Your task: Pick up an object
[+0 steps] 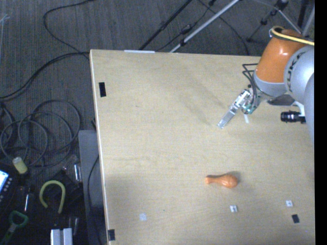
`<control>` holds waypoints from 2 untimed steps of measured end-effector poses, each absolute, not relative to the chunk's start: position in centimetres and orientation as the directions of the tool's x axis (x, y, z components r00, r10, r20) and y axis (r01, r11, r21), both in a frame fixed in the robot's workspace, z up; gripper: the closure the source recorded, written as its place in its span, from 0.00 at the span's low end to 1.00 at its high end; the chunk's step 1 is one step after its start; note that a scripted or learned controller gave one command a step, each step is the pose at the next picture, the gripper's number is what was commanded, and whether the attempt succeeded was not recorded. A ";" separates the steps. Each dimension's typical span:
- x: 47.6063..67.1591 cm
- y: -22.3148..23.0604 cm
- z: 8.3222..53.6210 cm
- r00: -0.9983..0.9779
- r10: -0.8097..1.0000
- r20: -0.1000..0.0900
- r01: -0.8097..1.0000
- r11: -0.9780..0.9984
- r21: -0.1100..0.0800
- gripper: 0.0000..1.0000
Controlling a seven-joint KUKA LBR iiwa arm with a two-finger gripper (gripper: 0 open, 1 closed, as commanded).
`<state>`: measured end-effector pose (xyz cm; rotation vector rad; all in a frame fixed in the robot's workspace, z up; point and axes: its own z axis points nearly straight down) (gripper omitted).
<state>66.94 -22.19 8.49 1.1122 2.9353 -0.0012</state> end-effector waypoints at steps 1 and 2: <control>66.3 -18.0 8.5 -0.832 0.555 -0.002 0.555 0.832 0.000 0.00; 65.6 -21.4 12.3 -0.686 0.727 -0.002 0.727 0.686 0.002 0.00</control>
